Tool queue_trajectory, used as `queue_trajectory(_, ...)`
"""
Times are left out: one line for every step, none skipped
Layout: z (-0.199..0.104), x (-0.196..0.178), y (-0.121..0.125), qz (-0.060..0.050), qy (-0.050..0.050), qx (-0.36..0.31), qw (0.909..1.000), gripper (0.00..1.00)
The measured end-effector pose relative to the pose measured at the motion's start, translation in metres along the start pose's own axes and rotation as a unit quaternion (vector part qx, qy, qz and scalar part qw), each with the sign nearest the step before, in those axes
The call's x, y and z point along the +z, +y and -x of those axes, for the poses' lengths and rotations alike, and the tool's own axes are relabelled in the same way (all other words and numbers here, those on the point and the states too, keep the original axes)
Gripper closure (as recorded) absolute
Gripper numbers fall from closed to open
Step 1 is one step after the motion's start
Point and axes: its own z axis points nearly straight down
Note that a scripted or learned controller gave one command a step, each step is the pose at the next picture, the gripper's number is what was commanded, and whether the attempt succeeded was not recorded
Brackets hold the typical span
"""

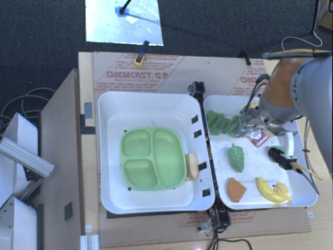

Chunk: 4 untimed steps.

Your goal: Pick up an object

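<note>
Nearest the camera, along the front of the right bin point(257, 163), lie a yellow banana point(271, 190) and an orange wedge point(235, 190), with a knobbly green grape bunch point(236, 158) just behind them. Farther back in the same bin, a cluster of green bean pods point(219, 123) rests near the divider between the two bins, and a small red-and-white packet point(258, 138) sits near it to the right. The grey arm point(296, 87) reaches in from the right, its jaws low between pods and packet; whether they are wide or narrow cannot be told, and nothing shows held. The pods look like the likely target. Their long axis seems to run roughly across the bin, one end toward the divider and the other toward the jaws. They are probably light, stiff moulded plastic with a smooth, ridged skin that could slip, so a grip across the narrow width near the middle would suit best. The left bin point(151, 113) holds a green divided plate point(153, 158) with a pale bread roll point(192, 165) touching its right edge. Both bins stand on a brown worktop point(156, 74).
</note>
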Motion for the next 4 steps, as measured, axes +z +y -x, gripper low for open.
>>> queue_trajectory(0.040,-0.047,-0.075,-0.003,0.000,0.003,1.0000,1.00)
queue_trajectory(0.036,-0.044,-0.072,-0.002,0.001,0.000,1.0000,0.00)
queue_trajectory(-0.039,-0.001,-0.107,0.003,-0.007,0.002,1.0000,0.00)
queue_trajectory(-0.022,-0.001,-0.038,0.002,-0.002,-0.001,1.0000,0.00)
